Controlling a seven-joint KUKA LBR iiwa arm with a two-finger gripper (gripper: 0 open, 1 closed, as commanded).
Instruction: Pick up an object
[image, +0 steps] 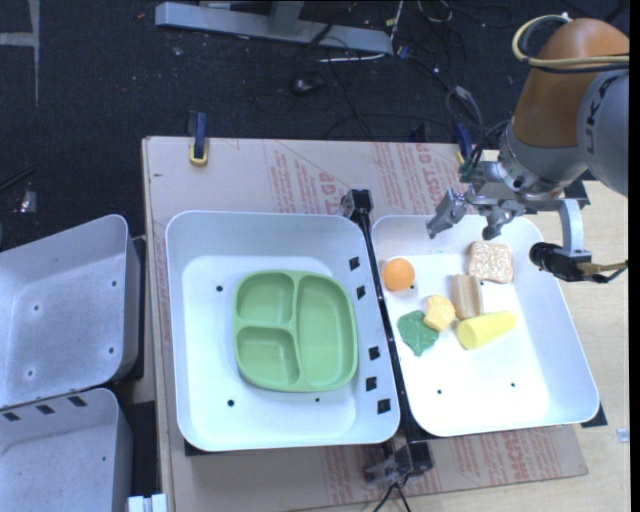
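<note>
The step in hand looks like the approach: the hand hangs over the far part of the right-hand shallow white bin, its two fingers spread apart and nothing between them, so it is released and carries nothing. No object has been lifted yet.

Every candidate for the pick lies in that right bin. Taking the small orange ball as the landmark: the hand sits beyond it and a little toward the arm's side, apart from it. Just past the ball on the arm's side lies a speckled tan square block like a cracker, the thing nearest the fingers. Nearer the camera from the ball sit a flat green leaf-shaped piece, a lumpy yellow piece touching it, an upright-lying tan cylinder, and a yellow wedge-like piece beside that. These four crowd one another.

The left bin holds a green divided plastic tray, well away from the ball across the bins' shared edge.

The next move, as I judge it, calls for choosing one target, centring the open fingers over it and descending. The ball or the cracker block stands freer than the cluster, where a finger could easily land on a neighbour.
</note>
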